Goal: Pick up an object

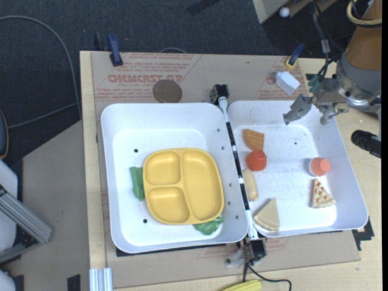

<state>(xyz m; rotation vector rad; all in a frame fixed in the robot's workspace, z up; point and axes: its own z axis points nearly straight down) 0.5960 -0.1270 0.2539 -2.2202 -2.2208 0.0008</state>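
Our grey arm with its orange band and pale metal hand

We see our grey KUKA arm (362,71) built of rounded segments, with a broad orange-brown band around the section above the wrist, and a glimpse of yellow rim at the top of that section. Below the band sits a pale grey ring with a silvery flange. Thin dark cables run down beside the wrist, along its left side. Our two-finger metal hand (313,109) is light grey, with angular, blocky fingers (297,110) that show small dark fittings where they join the mount.
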